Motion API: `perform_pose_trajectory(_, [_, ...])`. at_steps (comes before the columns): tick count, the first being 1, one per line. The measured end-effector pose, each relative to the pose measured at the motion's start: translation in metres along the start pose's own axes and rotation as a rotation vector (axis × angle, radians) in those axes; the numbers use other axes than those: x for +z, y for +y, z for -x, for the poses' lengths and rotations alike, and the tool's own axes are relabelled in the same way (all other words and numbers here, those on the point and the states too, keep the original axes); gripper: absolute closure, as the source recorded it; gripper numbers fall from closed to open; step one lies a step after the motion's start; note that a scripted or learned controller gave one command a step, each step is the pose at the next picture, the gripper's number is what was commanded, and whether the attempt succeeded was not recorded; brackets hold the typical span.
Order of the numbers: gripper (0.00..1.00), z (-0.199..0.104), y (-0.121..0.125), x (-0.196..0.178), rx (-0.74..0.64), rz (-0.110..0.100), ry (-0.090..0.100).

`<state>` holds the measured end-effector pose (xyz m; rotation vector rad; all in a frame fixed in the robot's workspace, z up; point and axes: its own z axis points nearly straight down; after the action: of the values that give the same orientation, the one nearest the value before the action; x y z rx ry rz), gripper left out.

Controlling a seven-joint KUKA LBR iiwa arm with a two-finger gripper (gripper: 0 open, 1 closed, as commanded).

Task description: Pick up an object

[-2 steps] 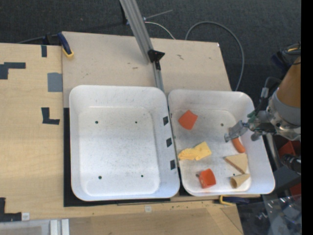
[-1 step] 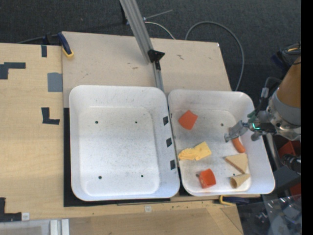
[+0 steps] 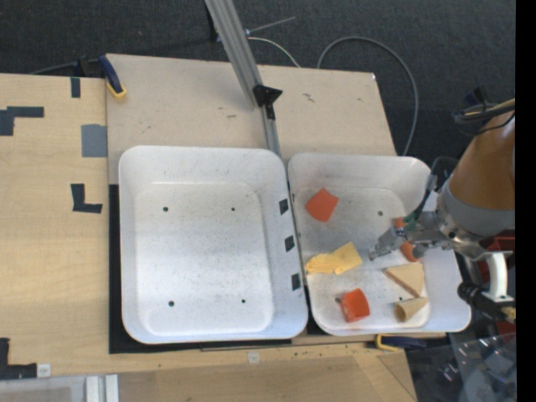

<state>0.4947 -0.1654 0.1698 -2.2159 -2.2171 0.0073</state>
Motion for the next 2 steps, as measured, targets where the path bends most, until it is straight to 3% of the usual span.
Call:
perform_pose_trajectory(1, [0.0,-0.006,-0.009,0.05,0.0,0.0,0.0])
perform_pose_trajectory(2, [0.0,-0.003,-0.006,0.077,0.002,0.021,-0.012])
